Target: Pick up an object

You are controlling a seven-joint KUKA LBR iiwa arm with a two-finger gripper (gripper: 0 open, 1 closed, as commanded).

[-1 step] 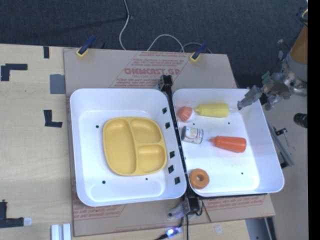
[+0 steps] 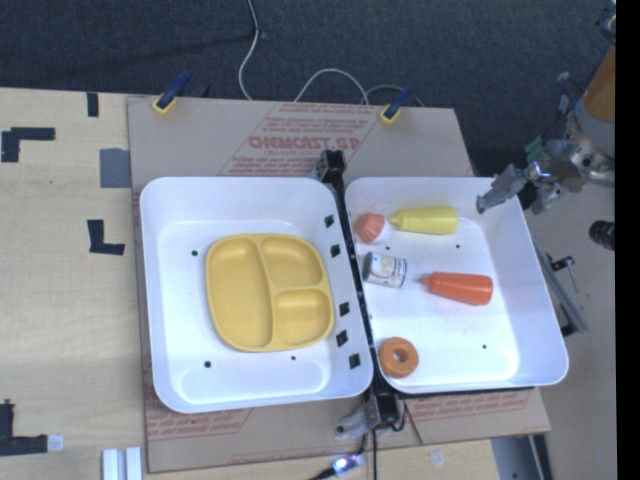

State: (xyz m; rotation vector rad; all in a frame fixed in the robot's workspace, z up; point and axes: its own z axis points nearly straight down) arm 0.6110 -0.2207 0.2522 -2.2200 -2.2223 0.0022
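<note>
The right bin point(image 2: 520, 268) holds several objects. A yellow squeeze bottle point(image 2: 425, 220) lies on its side near the far wall, with a small peach-coloured ball point(image 2: 369, 228) to its left. Below them, a small grey can point(image 2: 385, 269) and an orange squeeze bottle point(image 2: 460, 287) both lie on their sides. An orange ring point(image 2: 399, 356) rests in the near left corner. My gripper point(image 2: 515, 196) hangs over the bin's far right corner, above and right of the yellow bottle. It is open, with nothing between its fingers.
The left bin point(image 2: 170, 268) holds a yellow divided plate point(image 2: 270, 291). A black clip-lined divider point(image 2: 345, 268) runs between the bins. Both bins sit on a cardboard sheet point(image 2: 290, 143) clamped at the far edge. A white cable point(image 2: 250, 53) trails behind it.
</note>
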